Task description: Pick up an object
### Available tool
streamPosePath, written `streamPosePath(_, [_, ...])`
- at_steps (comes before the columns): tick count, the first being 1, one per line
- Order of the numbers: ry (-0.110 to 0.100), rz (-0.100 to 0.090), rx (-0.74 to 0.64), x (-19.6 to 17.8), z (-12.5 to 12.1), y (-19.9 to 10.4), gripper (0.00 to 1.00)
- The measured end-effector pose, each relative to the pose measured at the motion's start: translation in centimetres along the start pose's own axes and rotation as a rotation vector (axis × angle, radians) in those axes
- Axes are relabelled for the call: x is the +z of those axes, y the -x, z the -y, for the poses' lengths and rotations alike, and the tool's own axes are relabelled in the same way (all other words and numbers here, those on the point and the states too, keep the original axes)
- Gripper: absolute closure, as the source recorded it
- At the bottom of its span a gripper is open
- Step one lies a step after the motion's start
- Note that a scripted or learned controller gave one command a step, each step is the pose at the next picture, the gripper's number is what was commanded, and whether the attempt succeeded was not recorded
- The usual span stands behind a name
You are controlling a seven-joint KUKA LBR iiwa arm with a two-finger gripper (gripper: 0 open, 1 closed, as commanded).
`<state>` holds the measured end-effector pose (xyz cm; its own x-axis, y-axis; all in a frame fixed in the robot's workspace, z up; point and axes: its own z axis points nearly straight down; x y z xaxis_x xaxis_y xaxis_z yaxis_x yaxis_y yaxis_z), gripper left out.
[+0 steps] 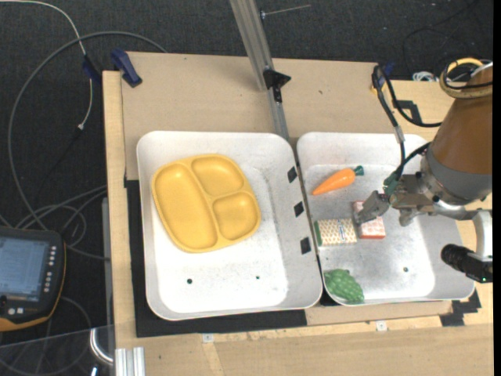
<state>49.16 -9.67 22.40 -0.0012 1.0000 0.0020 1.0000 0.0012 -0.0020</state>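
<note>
right bin (407,284): carrot (335,181), patterned block (337,231), maybe leafy green (344,285), near gripper (374,214).

Wooden counter (196,84) bears a black mat (135,233); on it, two shallow white bins, left (235,288) and right (407,280), side by side, touching.

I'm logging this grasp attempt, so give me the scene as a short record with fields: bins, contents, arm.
left bin: holds a yellow divided plate
right bin: holds a toy carrot, a patterned packet, a small red and white box, a green leafy toy
carrot: upper part of the bin, green tip pointing right
green leafy toy: at the bin's near rim
gripper: low over the red and white box
grasp: cannot tell
</note>
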Motion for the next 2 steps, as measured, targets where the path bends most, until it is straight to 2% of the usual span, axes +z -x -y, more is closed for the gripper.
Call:
streamPosePath(1, [0.001, 0.000, 0.001, 0.0, 0.0, 0.0, 0.00])
streamPosePath(2, [-0.005, 0.000, 0.002, 4.6, 0.7, 0.5, 0.00])
